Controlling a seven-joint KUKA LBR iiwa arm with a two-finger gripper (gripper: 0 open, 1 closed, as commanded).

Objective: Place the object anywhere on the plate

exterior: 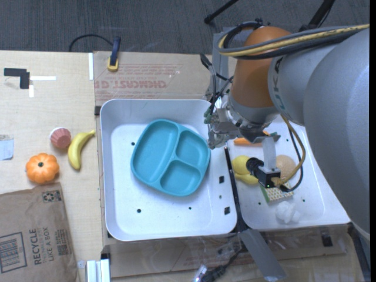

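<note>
A blue three-compartment plate (170, 156) lies in the left white bin (117, 216), slightly tilted. My gripper (216, 135) hangs over the wall between the two bins, just off the plate's right edge, under the orange wrist band. The right bin (317, 210) holds a yellow fruit-like object (242, 168), an orange piece (242, 140) partly hidden by the gripper, a tan round object (286, 165), a speckled green-edged piece (274, 193) and a small white lump (286, 214). I see no object on the plate.
Outside the bins, on the bench at left, lie a small pumpkin (42, 168), a banana (79, 148), a pink round item (60, 138) and a paper bag (32, 234). A yellow clamp (113, 60) sits behind the left bin. The large grey arm covers the right side.
</note>
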